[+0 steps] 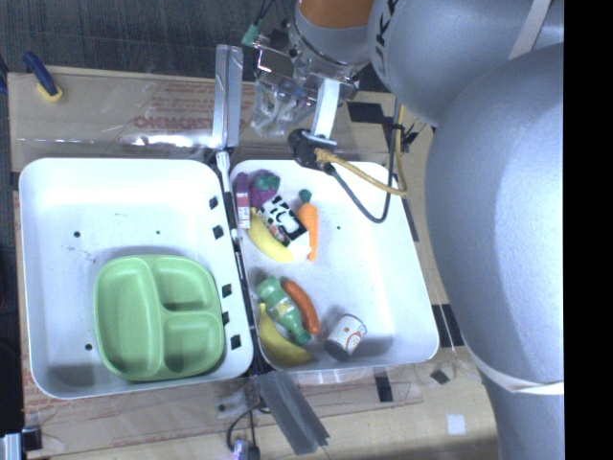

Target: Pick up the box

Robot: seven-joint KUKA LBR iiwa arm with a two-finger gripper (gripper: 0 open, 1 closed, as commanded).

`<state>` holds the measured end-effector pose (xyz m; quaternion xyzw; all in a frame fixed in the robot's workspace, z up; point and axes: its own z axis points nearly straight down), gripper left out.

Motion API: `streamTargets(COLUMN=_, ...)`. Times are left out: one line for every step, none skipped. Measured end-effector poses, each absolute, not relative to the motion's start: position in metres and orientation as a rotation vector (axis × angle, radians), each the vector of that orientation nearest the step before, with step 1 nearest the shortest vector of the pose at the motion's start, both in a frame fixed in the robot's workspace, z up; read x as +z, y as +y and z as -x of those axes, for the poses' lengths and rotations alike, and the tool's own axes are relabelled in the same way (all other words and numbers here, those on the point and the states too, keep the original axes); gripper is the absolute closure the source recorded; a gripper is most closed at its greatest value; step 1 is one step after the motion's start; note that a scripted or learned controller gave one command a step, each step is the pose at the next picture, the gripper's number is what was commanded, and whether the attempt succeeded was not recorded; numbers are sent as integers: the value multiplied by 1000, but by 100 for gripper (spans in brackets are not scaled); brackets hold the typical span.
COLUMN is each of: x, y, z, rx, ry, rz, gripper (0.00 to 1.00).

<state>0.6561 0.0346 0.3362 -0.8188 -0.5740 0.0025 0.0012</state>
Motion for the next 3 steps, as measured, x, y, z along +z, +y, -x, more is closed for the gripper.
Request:
streamTargets(x=443, y=36, z=-656, rx=2, ry=-1697, rz=2642, gripper=100)
streamTargets(x=335, y=-10, z=-656, rx=9, ry=-1575, rz=2715, gripper=100)
streamTargets(x=443, y=-7, z=-638, rx=2, ry=-1524, rz=2746, gripper=100)
